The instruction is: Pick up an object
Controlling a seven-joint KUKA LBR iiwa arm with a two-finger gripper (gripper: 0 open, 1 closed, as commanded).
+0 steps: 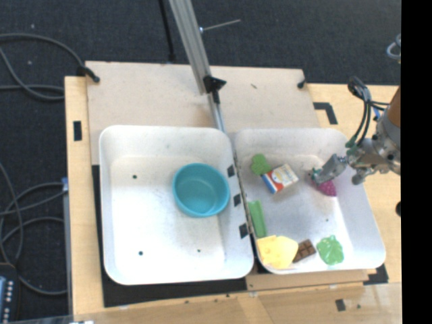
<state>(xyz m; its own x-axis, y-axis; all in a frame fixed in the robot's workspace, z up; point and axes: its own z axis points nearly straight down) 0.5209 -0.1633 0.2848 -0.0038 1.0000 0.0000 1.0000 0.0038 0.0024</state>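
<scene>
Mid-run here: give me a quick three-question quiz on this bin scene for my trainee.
1. True or false: the round blue plastic bowl sits in the left white bin.
2. Which lies nearest the gripper? A) yellow wedge-shaped block B) small purple object C) long green stick
3. Fill in: the red, white and blue carton lies in the ___ white bin.

Key: 1 true; 2 B; 3 right.

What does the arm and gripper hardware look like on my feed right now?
The gripper is grey metal with two slim fingers on a blocky grey wrist. Thin dark and greenish cables loop above the wrist, and an orange-brown band shows at the right.
</scene>
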